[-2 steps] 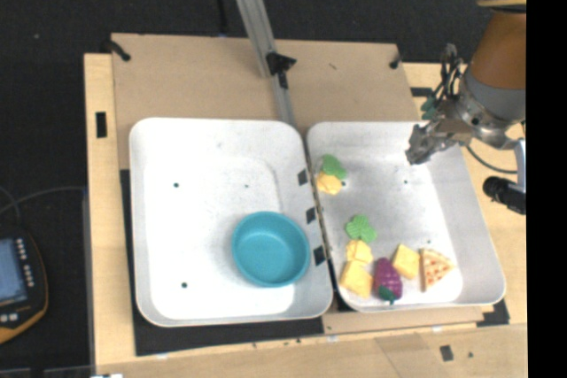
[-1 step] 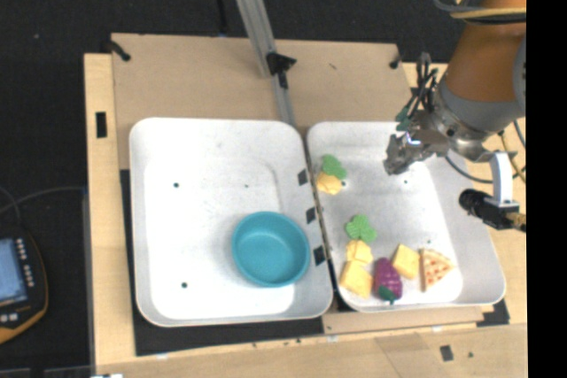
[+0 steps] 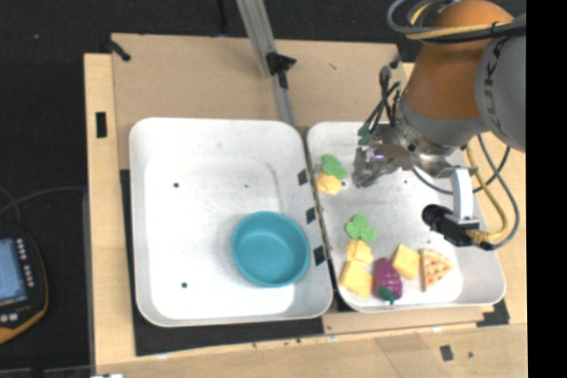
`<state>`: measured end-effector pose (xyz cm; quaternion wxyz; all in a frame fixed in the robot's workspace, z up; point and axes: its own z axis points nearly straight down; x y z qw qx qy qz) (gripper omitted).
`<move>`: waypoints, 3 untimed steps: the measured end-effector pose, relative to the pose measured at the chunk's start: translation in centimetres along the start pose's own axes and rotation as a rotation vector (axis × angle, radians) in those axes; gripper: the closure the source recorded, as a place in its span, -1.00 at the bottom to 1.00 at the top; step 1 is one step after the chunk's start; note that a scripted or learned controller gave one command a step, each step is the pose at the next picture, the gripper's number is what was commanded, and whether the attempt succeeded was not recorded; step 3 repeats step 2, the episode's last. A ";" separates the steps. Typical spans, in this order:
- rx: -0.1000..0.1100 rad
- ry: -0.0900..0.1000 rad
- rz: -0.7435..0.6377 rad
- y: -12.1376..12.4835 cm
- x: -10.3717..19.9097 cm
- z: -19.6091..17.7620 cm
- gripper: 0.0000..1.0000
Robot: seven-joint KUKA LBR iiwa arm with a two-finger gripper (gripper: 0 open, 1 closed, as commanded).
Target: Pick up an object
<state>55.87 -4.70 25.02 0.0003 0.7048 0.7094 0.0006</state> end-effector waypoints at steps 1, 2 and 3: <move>0.000 0.002 -0.001 -0.2 5.0 0.0 1.00; 0.001 0.002 -0.001 -2.4 9.5 -0.4 1.00; 0.001 0.002 -0.001 -2.4 9.5 -0.4 1.00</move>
